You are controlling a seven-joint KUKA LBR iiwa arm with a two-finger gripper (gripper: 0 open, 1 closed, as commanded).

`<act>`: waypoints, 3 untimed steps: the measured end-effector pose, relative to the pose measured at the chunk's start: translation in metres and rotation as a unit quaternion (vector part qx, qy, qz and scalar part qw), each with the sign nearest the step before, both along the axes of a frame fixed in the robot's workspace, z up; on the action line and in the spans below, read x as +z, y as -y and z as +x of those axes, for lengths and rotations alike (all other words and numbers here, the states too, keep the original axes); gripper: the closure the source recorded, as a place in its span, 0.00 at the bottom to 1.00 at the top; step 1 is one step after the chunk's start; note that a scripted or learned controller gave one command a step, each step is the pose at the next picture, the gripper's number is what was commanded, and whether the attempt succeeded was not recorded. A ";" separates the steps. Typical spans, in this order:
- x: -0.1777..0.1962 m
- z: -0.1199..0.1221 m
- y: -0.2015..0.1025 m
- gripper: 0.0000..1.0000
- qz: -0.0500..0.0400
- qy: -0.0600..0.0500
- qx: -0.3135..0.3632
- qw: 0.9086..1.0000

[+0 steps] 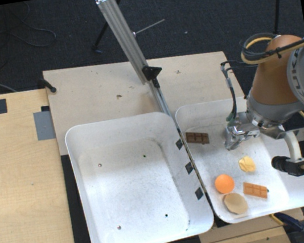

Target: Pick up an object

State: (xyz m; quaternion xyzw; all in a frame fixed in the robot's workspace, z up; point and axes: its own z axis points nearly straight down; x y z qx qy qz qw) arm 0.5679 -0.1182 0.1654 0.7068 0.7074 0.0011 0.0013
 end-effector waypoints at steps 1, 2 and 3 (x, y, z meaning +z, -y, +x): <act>0.039 0.001 0.001 1.00 0.000 -0.001 0.000 1.000; 0.041 -0.010 -0.060 1.00 0.002 -0.004 0.002 1.000; 0.039 -0.018 -0.120 1.00 0.002 -0.004 0.002 1.000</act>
